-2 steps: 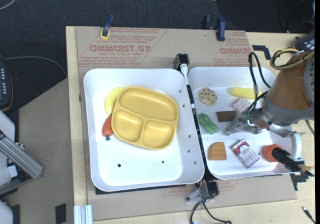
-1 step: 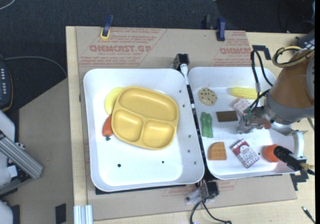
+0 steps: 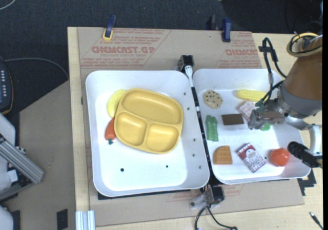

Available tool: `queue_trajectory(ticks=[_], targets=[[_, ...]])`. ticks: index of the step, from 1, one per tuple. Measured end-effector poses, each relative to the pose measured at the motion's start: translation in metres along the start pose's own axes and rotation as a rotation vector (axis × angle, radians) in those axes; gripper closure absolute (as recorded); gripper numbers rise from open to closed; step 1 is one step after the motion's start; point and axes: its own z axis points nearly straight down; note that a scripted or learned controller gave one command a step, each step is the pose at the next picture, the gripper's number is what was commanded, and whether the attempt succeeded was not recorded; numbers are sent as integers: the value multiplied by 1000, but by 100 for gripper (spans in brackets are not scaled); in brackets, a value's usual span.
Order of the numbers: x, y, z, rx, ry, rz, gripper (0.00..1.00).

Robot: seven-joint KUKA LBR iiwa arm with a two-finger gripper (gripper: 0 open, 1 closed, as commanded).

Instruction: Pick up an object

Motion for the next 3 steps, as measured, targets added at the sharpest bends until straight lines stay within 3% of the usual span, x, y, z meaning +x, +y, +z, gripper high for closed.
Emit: queue_trajectory(ticks=[1, 2, 3], targets=[[-1, -3, -63, -2, -1, 1, 100], [-1, -2, -77, 1, 0, 1, 100], [49, 33, -70, 3, 2, -5, 100]])
